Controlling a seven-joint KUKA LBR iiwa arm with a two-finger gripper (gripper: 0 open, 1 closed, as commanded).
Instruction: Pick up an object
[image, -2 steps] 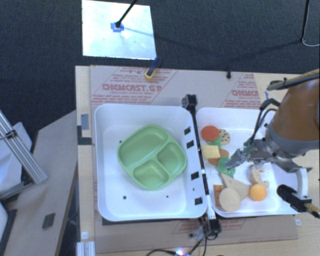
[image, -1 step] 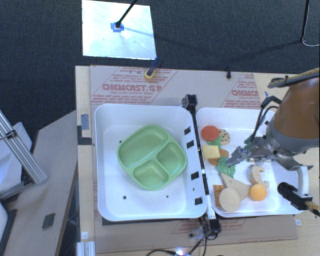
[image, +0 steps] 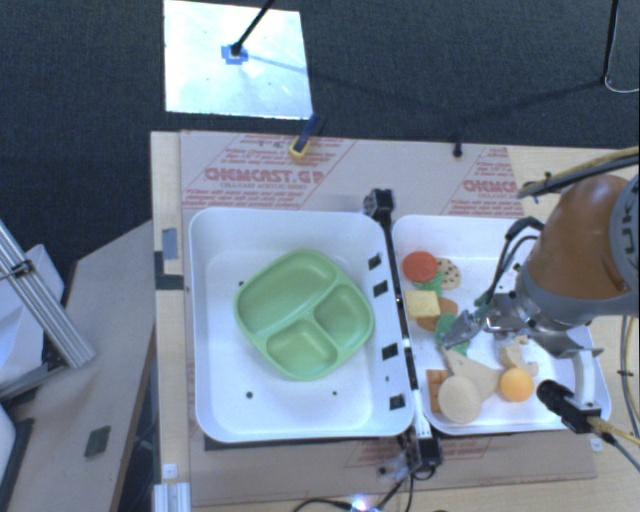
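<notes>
The right bin (image: 470, 232) holds several toy foods: a red round piece (image: 420, 266), a speckled cookie (image: 447, 273), a yellow cheese block (image: 423, 303), an orange ball (image: 516, 385), a tan round bun (image: 460, 399) and a brown cracker (image: 437, 380). My gripper (image: 458, 330) hangs low over the middle of this bin, just right of the cheese block and above the bun. The arm with its orange band (image: 590, 245) comes in from the right and covers part of the bin.
The left bin (image: 215, 330) holds a green divided plate (image: 303, 312). A black clip rail (image: 393, 310) runs between the two bins. A pale piece (image: 514, 354) lies beside the orange ball, under the wrist.
</notes>
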